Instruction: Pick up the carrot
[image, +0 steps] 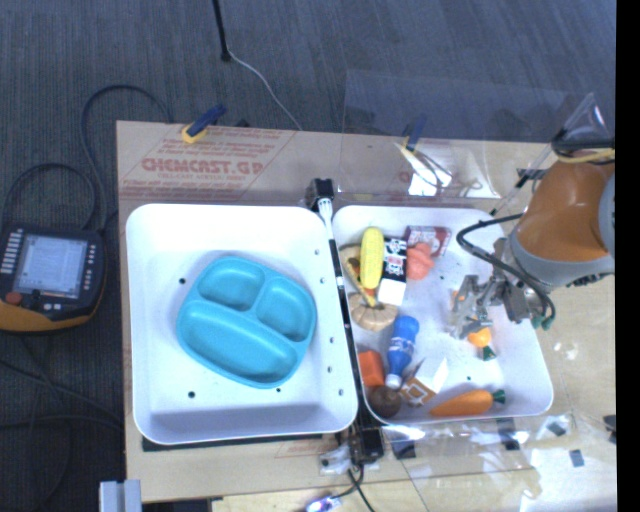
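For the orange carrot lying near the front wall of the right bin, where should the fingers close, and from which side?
Probably across the thick middle of the orange carrot, coming straight down from above. It lies flat and lengthwise along the right white bin's front wall, green tip to the right, so fingers should straddle its narrow width. The wall blocks any side approach.

Two white bins (150, 330), one blue tray (247, 318), one carrot (462, 403), one bottle (402, 345).

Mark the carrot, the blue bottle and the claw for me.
carrot (462, 403), camera view, middle of its orange body
blue bottle (402, 347), camera view, middle of its body
claw (473, 312), camera view, between its fingertips
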